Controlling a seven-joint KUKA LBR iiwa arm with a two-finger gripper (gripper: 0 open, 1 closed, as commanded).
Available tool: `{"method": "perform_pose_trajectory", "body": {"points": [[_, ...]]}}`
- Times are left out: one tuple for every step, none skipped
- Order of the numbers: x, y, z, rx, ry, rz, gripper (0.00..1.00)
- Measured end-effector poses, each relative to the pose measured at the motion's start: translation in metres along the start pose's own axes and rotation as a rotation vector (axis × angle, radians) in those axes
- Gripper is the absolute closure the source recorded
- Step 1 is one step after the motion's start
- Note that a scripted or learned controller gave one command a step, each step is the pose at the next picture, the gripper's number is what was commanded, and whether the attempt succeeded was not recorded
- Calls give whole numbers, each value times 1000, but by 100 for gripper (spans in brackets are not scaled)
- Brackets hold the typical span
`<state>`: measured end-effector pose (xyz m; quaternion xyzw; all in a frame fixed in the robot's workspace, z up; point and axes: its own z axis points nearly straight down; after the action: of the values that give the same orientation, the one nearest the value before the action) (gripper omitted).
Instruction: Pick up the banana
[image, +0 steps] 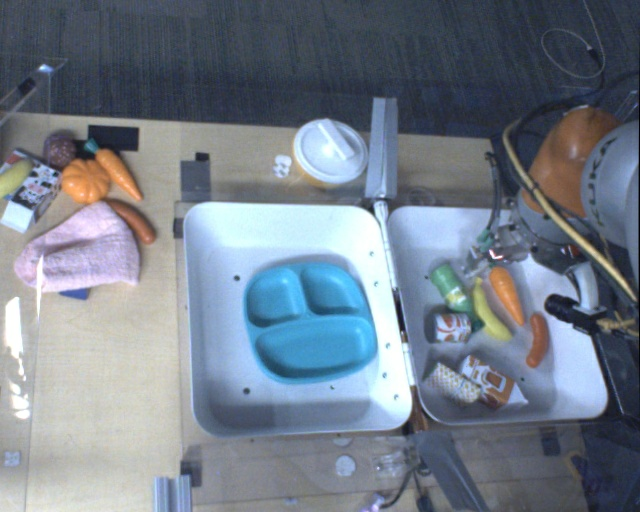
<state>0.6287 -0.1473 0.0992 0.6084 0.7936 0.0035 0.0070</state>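
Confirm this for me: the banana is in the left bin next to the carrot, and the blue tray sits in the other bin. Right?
Not quite. The camera view shows the banana in the right bin, next to the carrot. The blue tray sits in the other bin, the left bin.

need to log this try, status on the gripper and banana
Gripper hovering at right bin's upper edge, nothing seen between its fingers. Banana lying in right bin, ungrasped. Carrot pressed against its right side, green bottle and can on its left.
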Motion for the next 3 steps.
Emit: {"method": "perform_pose_trajectory", "body": {"points": [[0,0,0,0,0,0,0],[39,-57,9,3,2,-66,0],[38,-54,-4,-5,-3,-66,100]]}}
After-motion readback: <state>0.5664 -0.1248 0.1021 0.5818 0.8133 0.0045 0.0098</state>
